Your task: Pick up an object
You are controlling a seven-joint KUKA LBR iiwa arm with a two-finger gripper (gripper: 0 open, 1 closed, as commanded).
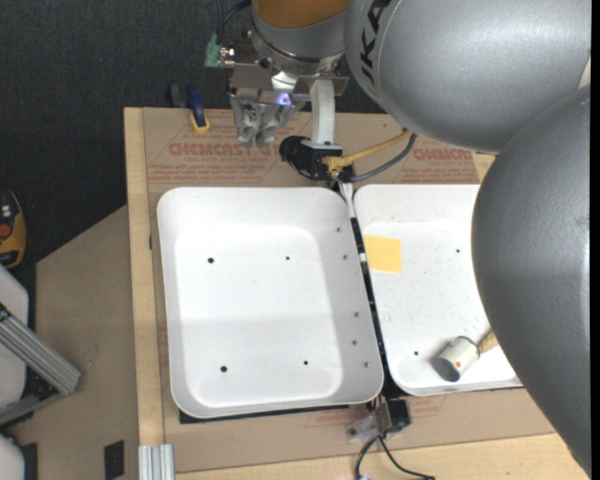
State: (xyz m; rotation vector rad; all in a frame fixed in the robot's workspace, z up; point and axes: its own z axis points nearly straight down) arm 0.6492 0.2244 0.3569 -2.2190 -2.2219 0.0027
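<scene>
— While the hand (257, 122) hangs at the far side of the worktop (141, 328), can you say if it is clenched or released?

— I cannot tell; from this angle it is small and partly in shadow. It sits above the brown board just behind the left bin's (244, 309) far wall, with the arm's orange band (291, 9) right over it.

— What lies nearest to it?

— A small blue and yellow thing (195, 105) on the board's far edge, to the hand's left.

— And what is there to pick up?

— Both things are in the right bin (422, 216), well apart from the hand. A flat yellow square (382, 254) lies just beside that bin's left wall. A white cylinder (457, 357) lies on its side near the front wall, dark end facing front. A tan stick (487, 342) meets it on the right; I cannot tell if they are joined.
</scene>
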